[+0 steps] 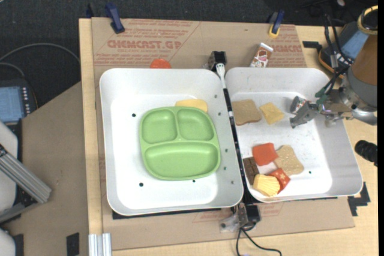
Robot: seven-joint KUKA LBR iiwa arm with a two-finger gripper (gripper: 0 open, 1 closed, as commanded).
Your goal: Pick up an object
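Yellow corn (267,184) and toast (245,111) lie flat, unheld; gripper (300,112) fingers' state unclear.

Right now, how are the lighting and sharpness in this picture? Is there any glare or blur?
Camera view: even, soft light; the white bins are bright but keep their detail; the green plate shows gentle sheen, no harsh glare. The food pieces look sharp enough; the gripper is slightly soft, its fingers hard to read. The dark floor around the bench is dim.
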